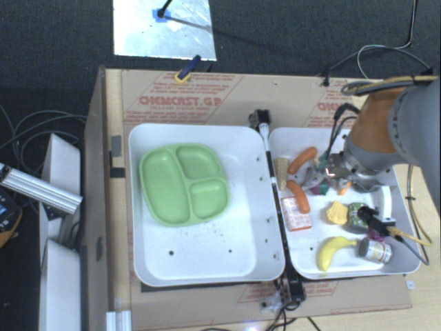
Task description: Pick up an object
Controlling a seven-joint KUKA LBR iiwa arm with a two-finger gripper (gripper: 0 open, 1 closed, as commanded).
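Observation:
The right bin holds several small items. Two orange sausages lie near its left side, one toward the back and one below it. Also there are a beige cone, a red-and-white packet, a yellow wedge, a banana, a dark green item and a small can. My gripper hangs low over the middle of this bin, just right of the two sausages. I see nothing clearly held in it.
The left bin carries a green divided plate. A black clip sits at the back of the ridge between the bins. The grey arm with its orange band covers the right bin's back right corner.

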